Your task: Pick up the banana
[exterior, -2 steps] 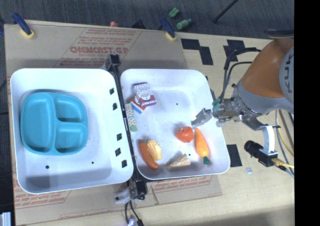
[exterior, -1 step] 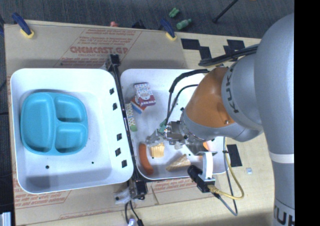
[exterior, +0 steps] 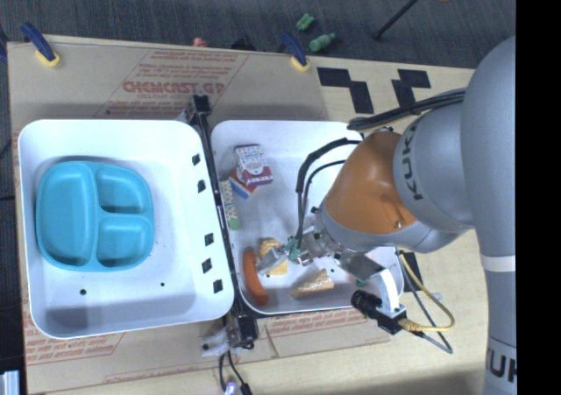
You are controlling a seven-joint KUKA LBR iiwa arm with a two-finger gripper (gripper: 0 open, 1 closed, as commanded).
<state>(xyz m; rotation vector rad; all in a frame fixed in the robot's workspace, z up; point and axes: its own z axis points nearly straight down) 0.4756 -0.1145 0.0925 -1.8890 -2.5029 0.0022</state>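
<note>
Banana low in the near bin, gripper over it

Banana [exterior: 273,264], as best I can judge, is the small yellow piece near the front wall of the bin [exterior: 289,135] nearer the arm [exterior: 438,174]. It lies between an orange piece [exterior: 252,272] and a tan wedge [exterior: 312,284], close to both. The gripper [exterior: 295,252] sits just beside it, under the wrist; whether it is wide or narrow I cannot tell, and nothing shows in its hold. The banana is likely light, smooth and a little slippery, perhaps a stiff toy. A hold across the middle of its curve should suit best, since the ends taper and could slide out. The crowding neighbours could get nudged or taken by mistake.
</note>
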